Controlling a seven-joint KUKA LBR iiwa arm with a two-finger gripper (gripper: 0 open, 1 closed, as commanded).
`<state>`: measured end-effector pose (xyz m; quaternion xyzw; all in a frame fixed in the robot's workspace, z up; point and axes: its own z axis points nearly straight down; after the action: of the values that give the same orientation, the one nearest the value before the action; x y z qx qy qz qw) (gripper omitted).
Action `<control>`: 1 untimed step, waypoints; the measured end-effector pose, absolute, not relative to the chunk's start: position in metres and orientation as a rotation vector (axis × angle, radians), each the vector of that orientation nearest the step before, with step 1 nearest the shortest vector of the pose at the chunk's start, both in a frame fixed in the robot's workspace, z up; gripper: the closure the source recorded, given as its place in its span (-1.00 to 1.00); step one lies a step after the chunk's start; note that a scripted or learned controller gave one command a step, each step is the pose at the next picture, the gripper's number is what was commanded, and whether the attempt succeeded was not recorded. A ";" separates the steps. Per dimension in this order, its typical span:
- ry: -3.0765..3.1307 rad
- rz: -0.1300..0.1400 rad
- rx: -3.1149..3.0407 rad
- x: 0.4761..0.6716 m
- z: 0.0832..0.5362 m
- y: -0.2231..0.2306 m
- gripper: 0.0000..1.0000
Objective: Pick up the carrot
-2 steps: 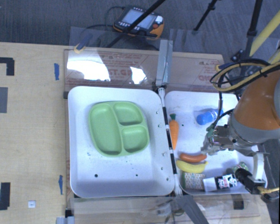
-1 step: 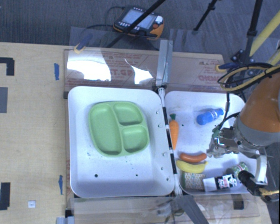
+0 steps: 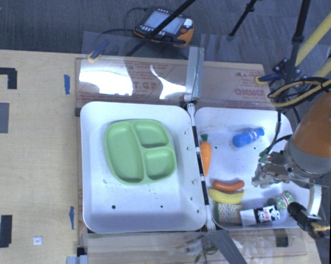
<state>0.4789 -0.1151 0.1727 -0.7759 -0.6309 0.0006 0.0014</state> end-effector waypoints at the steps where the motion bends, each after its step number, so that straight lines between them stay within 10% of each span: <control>1: -1.460 0.002 -2.781 0.479 0.184 -0.056 1.00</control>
<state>0.4794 -0.0564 0.1838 -0.8854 -0.4649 0.0007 0.0005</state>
